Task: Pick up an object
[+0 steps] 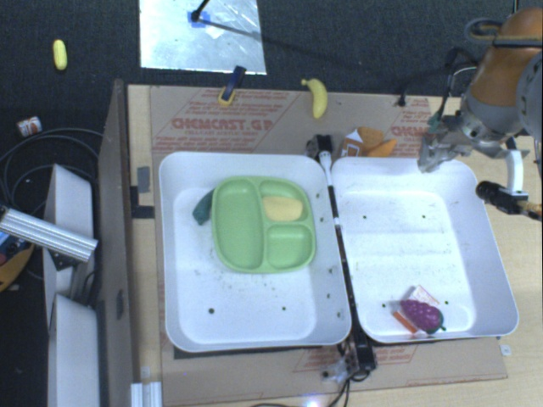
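Note:
The gripper [432, 157] hangs over the far right corner of the right bin [475, 219], at the end of the grey arm with its orange band. Its fingertips are too small and blurred to read. A purple grape bunch [422, 315] lies near the front edge of the right bin, on top of a small orange and white piece [404, 319]. In the left bin [182, 253] sits a green divided plate [261, 225] with a yellow item [283, 208] in its upper right compartment. A dark green object [203, 207] rests against the plate's left edge.
A yellow banana [317, 97] and an orange piece [373, 142] lie on the cardboard behind the bins. A blue-and-yellow clamp [230, 86] sits at the cardboard's back edge. A black clip [322, 147] stands where the bins meet.

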`<state>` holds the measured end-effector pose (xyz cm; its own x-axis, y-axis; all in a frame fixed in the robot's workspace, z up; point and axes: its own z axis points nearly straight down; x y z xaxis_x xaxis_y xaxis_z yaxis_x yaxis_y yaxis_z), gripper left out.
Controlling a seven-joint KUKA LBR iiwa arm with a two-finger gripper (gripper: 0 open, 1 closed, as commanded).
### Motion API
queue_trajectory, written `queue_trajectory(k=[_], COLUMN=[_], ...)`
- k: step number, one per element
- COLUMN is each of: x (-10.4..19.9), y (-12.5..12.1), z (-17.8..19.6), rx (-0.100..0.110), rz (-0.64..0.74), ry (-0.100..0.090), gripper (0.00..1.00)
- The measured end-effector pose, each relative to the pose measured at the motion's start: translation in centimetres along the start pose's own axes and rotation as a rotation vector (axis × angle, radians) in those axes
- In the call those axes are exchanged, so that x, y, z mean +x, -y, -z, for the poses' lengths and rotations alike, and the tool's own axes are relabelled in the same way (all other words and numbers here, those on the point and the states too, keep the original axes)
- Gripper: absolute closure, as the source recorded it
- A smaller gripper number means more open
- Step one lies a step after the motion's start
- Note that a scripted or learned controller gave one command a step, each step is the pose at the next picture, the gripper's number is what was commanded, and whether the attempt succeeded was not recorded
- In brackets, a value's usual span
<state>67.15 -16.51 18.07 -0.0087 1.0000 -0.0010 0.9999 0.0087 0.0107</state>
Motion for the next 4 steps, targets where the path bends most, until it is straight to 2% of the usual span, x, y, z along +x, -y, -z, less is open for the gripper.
queue_trajectory(k=[2,3,4], x=[13.9,19.3,26.3], y=[0.1,0.0,0.1], z=[0.7,4.5,2.3], rx=[0.009,0.004,0.009], rz=[0.001,0.001,0.002], ry=[-0.002,-0.003,-0.003], gripper=[1.0,1.0,1.0])
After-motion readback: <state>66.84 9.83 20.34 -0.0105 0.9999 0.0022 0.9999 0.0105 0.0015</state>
